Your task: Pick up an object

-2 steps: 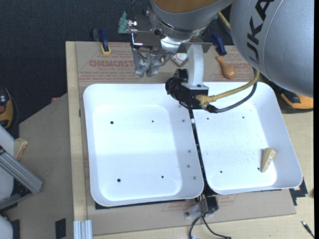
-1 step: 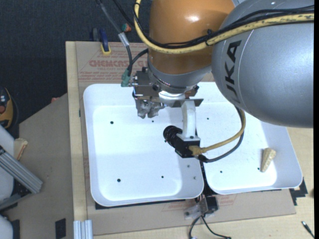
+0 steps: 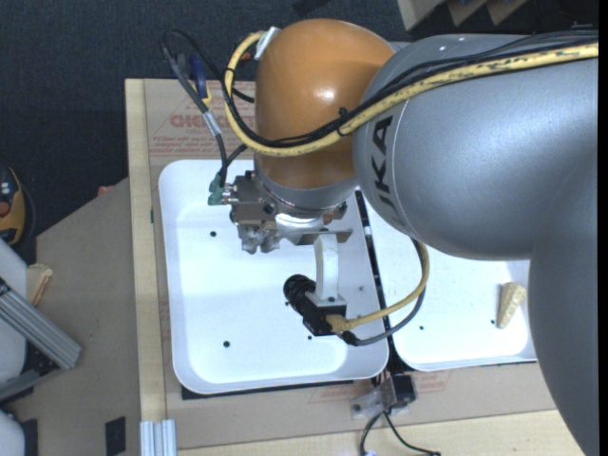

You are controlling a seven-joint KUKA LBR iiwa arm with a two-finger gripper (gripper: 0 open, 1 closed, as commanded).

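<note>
Pale beige block lies in right bin, toward near edge, close beside arm. Arm overhangs both bins, wrist pointing down. Gripper over left bin, far side. Grip state: cannot tell.

The bench is a tan board carrying the left white bin directly on its surface. The right white bin sits just beside the left bin, side by side. Red printed lettering marks the board beyond the left bin's far edge, and a small black connector lies off its near right corner.
</note>
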